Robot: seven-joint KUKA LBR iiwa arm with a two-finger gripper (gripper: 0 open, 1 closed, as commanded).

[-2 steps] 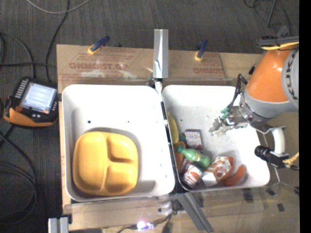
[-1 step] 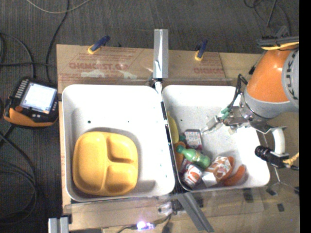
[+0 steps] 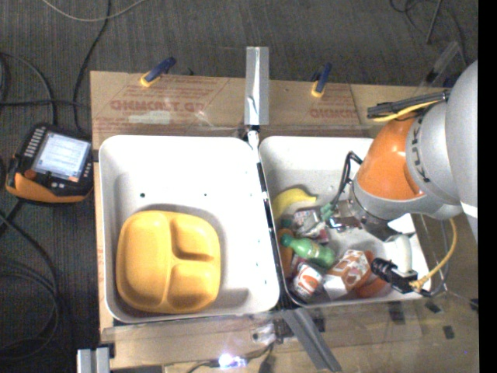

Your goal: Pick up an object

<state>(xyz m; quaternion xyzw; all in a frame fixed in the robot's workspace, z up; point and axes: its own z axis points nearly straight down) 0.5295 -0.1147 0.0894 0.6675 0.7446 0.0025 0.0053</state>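
Over the right bin (image 3: 342, 150) we hovered above a clutter: a green bottle (image 3: 308, 249) beside a yellow piece (image 3: 293, 200). Whether our fingers (image 3: 332, 217) were clenched, we could not tell. We judged the bottle light, stiff, slippery; grip its middle.

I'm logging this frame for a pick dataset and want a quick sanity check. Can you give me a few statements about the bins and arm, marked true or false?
1. The yellow divided tray lies in the left bin. True.
2. The green bottle is in the left bin. False: it lies in the right bin.
3. The arm reaches over the right bin. True.
4. The handheld pendant sits inside a bin. False: it lies left of the bench.
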